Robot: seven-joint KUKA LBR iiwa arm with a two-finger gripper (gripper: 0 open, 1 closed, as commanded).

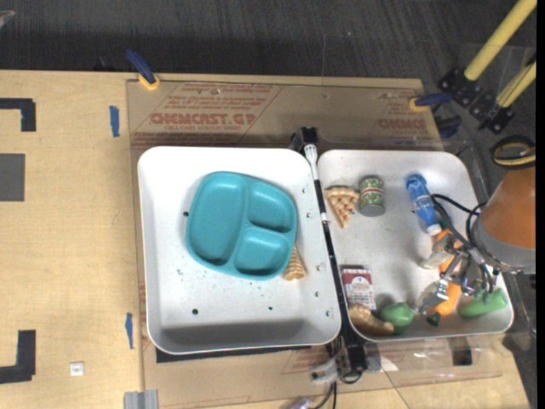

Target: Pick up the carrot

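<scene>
Down at the lower right of the frame, my jaws (453, 278) hang low over the near right corner of the right bin (387, 254), wrapped in dark cables, with my orange band at the frame's right edge above them. Whether they stand open or closed I cannot tell; wires and clutter hide that.

Right beneath them lies the carrot (450, 301), a small orange piece close to the bin's lower right wall. It sits between a green pepper-like thing (482, 303) on its right and a green lime (396, 314) on its left. I cannot tell whether I am touching the carrot.

Further left along the bin's near edge is a tan bread piece (364, 317), and above it a small red and white box (358, 285). Toward the bin's upper part lie a pizza slice (342, 204), a green can (371, 195) and a blue bottle (421, 199).

Left of centre, the left bin (170, 296) holds a teal divided plate (242, 224) with a waffle cone (295, 265) touching its lower right rim. Both bins rest on the tan desk (68, 228).
</scene>
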